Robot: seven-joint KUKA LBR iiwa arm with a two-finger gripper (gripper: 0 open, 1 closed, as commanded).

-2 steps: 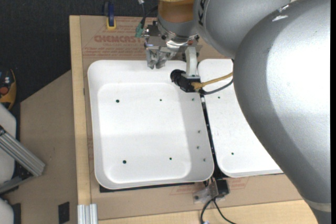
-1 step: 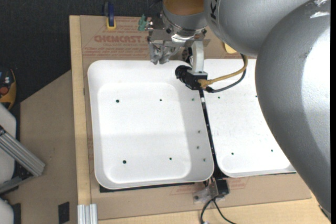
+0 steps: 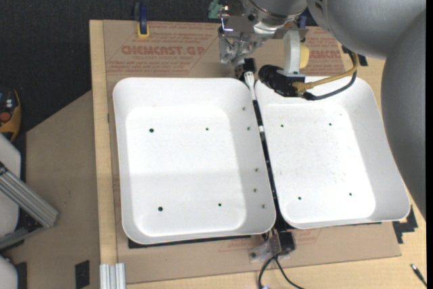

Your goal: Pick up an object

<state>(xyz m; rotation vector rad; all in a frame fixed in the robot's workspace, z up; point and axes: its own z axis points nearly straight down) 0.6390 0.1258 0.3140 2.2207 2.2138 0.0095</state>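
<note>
Gripper (image 3: 235,55) at far edge, over seam between left bin (image 3: 181,169), right bin (image 3: 326,166).

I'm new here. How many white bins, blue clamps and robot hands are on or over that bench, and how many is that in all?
White bins: 2
Blue clamp: 1
Robot hand: 1
Total: 4

Hand (image 3: 238,56) above the far rims where the two white bins (image 3: 120,145) meet.
</note>
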